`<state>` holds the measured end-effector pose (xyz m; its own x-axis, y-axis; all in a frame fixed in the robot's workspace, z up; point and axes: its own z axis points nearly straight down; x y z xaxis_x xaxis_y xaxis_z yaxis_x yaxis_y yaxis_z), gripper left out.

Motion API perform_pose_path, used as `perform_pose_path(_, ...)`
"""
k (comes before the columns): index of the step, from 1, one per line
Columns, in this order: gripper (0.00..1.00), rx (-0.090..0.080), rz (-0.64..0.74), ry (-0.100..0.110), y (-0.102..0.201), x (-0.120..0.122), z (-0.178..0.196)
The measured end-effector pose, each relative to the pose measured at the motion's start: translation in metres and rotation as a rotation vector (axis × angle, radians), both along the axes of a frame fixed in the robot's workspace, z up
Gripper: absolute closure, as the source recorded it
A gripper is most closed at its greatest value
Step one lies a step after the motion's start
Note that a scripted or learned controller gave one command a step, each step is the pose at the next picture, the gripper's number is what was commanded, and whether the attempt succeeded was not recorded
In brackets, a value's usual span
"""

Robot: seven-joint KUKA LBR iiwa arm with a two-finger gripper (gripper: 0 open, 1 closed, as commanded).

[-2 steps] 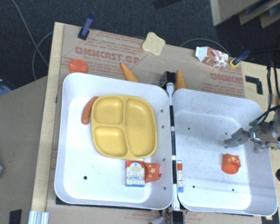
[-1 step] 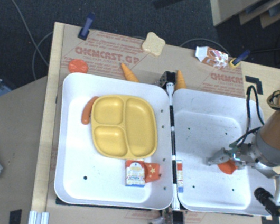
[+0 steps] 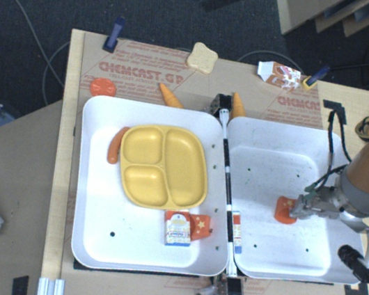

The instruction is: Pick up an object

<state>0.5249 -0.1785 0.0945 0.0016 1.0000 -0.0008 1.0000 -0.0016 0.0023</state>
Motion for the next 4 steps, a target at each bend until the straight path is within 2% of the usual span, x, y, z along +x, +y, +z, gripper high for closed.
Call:
perform_pose_path(1,0.0,0.0,0.0,0.0,0.0,0.0,0.0)
perform_pose_path(2,0.0,0.002,0.004,0.001,0.088,0.028,-0.01)
perform_pose_path(3,1.0,0.0,0.001,-0.001,0.086,0.028,0.0)
perform_pose_path(4,1.0,0.001,0.003,0.001,0.137,0.021,0.095)
